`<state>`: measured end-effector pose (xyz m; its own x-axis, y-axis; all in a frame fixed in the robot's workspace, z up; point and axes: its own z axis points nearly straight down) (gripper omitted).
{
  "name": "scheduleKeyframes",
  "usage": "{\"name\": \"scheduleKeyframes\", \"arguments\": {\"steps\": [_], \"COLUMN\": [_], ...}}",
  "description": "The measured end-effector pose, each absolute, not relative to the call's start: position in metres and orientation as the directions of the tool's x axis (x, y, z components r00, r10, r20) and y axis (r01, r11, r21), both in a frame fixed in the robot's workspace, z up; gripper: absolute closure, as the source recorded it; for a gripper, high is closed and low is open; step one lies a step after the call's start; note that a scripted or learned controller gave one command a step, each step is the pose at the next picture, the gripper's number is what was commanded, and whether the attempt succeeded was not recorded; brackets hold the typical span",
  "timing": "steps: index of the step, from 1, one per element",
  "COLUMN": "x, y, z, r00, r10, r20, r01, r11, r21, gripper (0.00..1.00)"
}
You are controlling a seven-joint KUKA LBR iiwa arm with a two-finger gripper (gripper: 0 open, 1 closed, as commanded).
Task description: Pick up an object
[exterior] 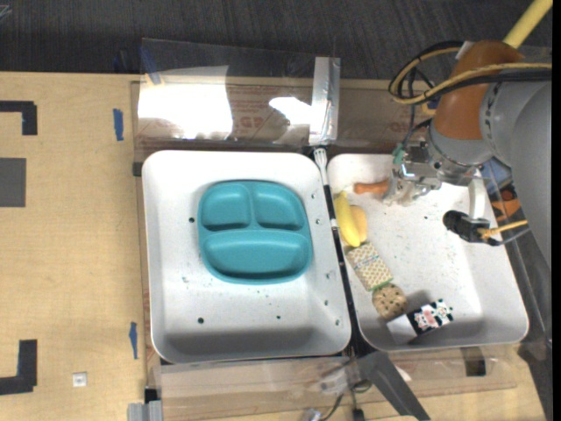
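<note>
On the tan surface (70, 261) before dark flooring, the gripper (410, 182) hangs in the right bin (473, 323), its jaws' spacing unreadable, just right of the half-hidden orange carrot (370, 187).

Robotics lab test cell, not a home or kitchen. Evidence: industrial grey arm (517, 121) with an orange band entering from the right of the frame, loose yellow and black cables (421, 73) looped at its wrist. Two shallow white bins (166, 323) sit side by side on a plywood worktop (70, 235), centre frame. Black corner markers (22, 117) and blue tape tabs (117, 123) on the wood at left. Clear plastic shield (237, 99) taped up behind the bins, upper centre. Dark carpet (263, 7) along the top.
</note>
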<state>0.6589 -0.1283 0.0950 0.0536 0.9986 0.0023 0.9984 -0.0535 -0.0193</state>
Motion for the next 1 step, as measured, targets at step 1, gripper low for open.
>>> {"name": "scheduleKeyframes", "arguments": {"steps": [1], "x": [0.6496], "y": [-0.032], "z": [0.1854], "r00": [-0.177], "r10": [0.984], "r20": [0.001], "r01": [0.984], "r11": [0.177], "r21": [0.004], "gripper": [1.0]}}
